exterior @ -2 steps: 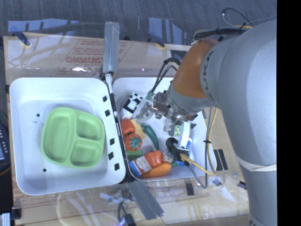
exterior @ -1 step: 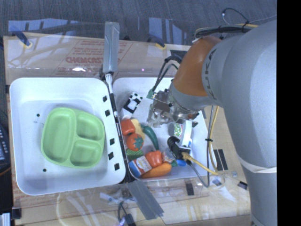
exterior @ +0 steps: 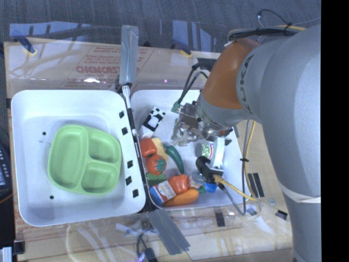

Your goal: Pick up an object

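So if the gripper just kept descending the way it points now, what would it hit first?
Probably the green pepper-like toy, which lies right below the gripper in the right bin, with the orange and yellow toys just beside it. Depth is hard to judge from this slanted view, so it might meet bare bin floor instead.

Reaching in from the right, arm [exterior: 256, 86] over the right bin [exterior: 163, 100], tool [exterior: 182, 132] hanging low above toy food: green pepper [exterior: 175, 157], carrot [exterior: 182, 198], tomato [exterior: 155, 165]. Over in the left bin [exterior: 32, 113], green divided plate [exterior: 84, 160] lying flat.
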